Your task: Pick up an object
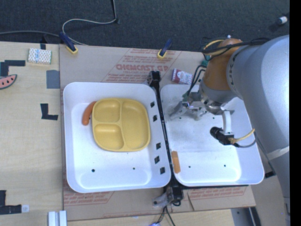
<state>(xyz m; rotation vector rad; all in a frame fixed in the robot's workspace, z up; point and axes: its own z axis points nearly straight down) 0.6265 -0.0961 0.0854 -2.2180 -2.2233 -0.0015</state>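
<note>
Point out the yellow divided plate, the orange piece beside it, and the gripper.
yellow divided plate (pixel 121 125), camera view, centre ridge.
orange piece (pixel 86 113), camera view, its middle.
gripper (pixel 178 111), camera view, between fingertips.

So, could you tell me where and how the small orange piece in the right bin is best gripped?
The small orange piece lies flat and lengthwise against the right bin's left wall. I would come straight down on its middle, with the fingers closing across its narrow width. The wall crowds its left side, so one finger has little room there; nudging it toward the bin's centre first may help.
</note>
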